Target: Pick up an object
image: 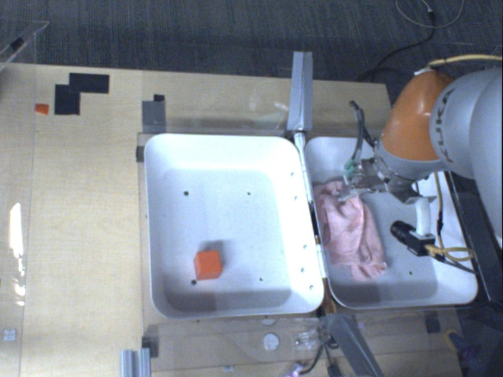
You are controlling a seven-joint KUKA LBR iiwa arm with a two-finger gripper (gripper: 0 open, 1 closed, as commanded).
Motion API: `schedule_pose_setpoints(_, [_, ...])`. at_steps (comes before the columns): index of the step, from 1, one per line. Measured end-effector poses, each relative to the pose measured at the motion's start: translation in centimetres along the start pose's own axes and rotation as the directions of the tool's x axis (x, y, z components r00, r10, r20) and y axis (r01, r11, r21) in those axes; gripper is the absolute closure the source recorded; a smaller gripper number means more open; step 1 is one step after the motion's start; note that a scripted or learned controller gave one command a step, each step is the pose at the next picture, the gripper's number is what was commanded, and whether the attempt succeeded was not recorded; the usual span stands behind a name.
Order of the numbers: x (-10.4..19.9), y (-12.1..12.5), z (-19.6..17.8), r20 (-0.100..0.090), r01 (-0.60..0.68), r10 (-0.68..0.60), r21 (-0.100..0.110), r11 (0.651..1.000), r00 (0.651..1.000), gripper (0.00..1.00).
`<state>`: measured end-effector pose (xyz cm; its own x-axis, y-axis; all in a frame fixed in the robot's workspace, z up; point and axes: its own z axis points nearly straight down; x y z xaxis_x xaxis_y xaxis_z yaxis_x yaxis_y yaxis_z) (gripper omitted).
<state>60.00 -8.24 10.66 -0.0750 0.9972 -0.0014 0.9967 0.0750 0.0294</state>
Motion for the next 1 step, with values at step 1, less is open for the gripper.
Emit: schedule_pose_setpoints(1, [1.65, -1.74, -8.01, -0.001, -0.006, 0.006, 0.022, 1.0, 1.0, 1.0])
